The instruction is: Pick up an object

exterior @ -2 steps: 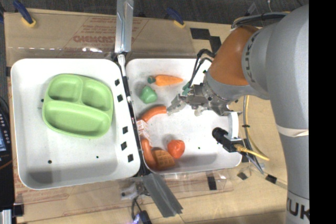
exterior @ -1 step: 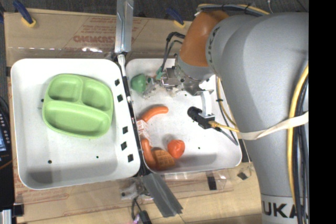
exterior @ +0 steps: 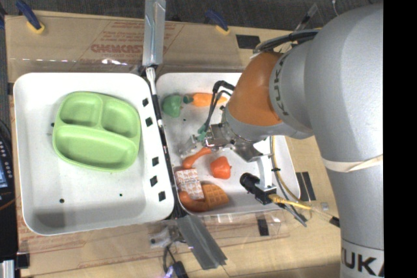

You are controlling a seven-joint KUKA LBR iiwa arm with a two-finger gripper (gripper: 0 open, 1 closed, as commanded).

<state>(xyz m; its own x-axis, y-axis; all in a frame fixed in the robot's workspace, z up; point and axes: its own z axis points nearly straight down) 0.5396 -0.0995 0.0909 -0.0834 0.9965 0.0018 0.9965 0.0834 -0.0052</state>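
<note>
- My hand (exterior: 207, 135) hangs low in the right bin (exterior: 171, 84); whether it grips, I cannot tell.
- Just beside it: orange carrot (exterior: 197, 157), red pepper (exterior: 221, 168).
- Beyond: green ball (exterior: 172, 105), waffle (exterior: 207, 196).

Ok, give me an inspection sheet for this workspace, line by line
Surface: cardboard-covered bench bearing two white bins, left bin and right bin.
Job's things: in the right bin, a green round toy, an orange carrot-like piece, a red pepper-like piece, an orange strip, a waffle-like piece with a label.
Clutter: green divided plate in the left bin.
Grippers: gripper low over the right bin; finger state unclear.
Cables: black cable along the wrist.
Surroundings: blue clamps on the bench edge, dark floor.
</note>
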